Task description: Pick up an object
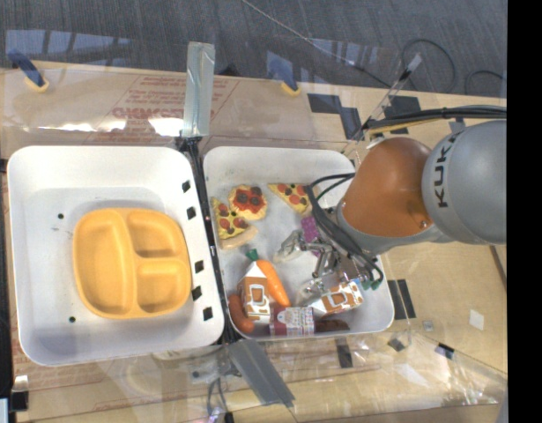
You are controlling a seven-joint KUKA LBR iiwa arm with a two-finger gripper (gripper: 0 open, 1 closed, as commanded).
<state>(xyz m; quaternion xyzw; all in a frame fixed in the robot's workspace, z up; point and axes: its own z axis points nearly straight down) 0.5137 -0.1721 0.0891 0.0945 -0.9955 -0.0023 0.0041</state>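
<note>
The right bin (pixel 279 159) holds several toy foods. Two pizza slices (pixel 248 201) (pixel 291 196) lie near its far wall, and a third slice (pixel 228 224) rests by the left wall. An orange carrot (pixel 271 280) lies beside a small upright carton (pixel 256 298). A second carton (pixel 341 299) and a flat-lying carton (pixel 293 321) sit along the near wall. My gripper (pixel 308 264) hangs low over the bin's middle, between the carrot and the right-hand carton. Its metal fingers (pixel 290 245) stand open with nothing between them. A small purple piece (pixel 308 227) shows just beyond the gripper.
The left bin (pixel 41 174) holds a yellow divided plate (pixel 129 261). A brown sausage-like piece (pixel 238 315) lies at the right bin's near-left corner. The arm's orange band (pixel 389 196) and cables overhang the right bin's right side.
</note>
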